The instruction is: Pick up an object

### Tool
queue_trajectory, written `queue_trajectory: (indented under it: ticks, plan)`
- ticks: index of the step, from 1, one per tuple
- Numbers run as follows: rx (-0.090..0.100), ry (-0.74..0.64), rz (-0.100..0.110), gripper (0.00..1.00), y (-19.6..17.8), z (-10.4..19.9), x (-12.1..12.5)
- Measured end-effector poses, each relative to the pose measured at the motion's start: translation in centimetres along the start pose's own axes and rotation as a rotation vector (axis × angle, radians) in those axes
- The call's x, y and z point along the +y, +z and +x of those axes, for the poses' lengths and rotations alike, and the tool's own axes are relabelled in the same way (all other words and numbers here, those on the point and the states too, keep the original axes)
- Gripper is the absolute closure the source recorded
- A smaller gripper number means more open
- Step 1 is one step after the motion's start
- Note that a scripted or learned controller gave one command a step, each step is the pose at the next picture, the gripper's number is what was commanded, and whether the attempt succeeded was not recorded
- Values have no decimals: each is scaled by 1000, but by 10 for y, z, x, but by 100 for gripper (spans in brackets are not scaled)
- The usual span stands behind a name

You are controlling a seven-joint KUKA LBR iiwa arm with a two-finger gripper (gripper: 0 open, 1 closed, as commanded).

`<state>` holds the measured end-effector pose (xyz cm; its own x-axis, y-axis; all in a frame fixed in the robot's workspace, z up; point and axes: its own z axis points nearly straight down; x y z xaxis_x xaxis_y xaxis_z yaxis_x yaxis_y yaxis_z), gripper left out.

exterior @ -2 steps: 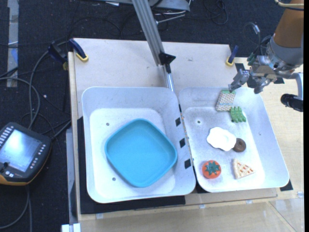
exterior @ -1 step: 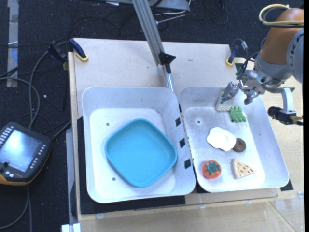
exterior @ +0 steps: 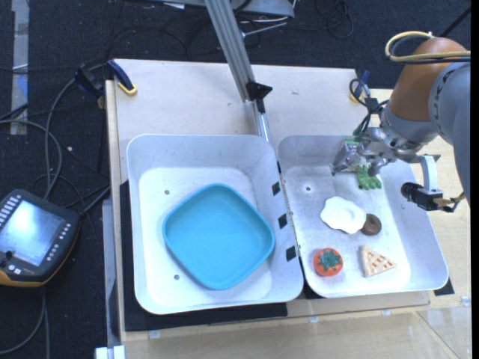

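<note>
My gripper point(exterior: 352, 161) hangs over the back part of the right bin point(exterior: 419, 238), reaching in from the right on the grey arm with its orange band. A small green leafy toy point(exterior: 368, 178) lies right beside and slightly in front of the gripper; whether they touch is unclear. Nearer the front lie a white fried-egg-like piece point(exterior: 342, 214), a small brown round piece point(exterior: 371, 224) touching its right side, a red tomato with a green top point(exterior: 328, 262) and a tan waffle-patterned wedge point(exterior: 376, 262).
The left bin point(exterior: 142, 163) holds a large blue square dish point(exterior: 217, 235). A slanted metal pole point(exterior: 233, 40) rises behind the bins. A black part of the arm point(exterior: 423, 193) sticks out over the right bin's right rim.
</note>
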<state>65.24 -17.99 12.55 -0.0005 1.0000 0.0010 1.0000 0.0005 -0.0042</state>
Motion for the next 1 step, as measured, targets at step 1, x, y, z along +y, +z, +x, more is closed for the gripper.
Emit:
queue_trajectory:
  ticks: [1]
  plan:
    - [-1, 0, -5, 100, -13, 0, 1]
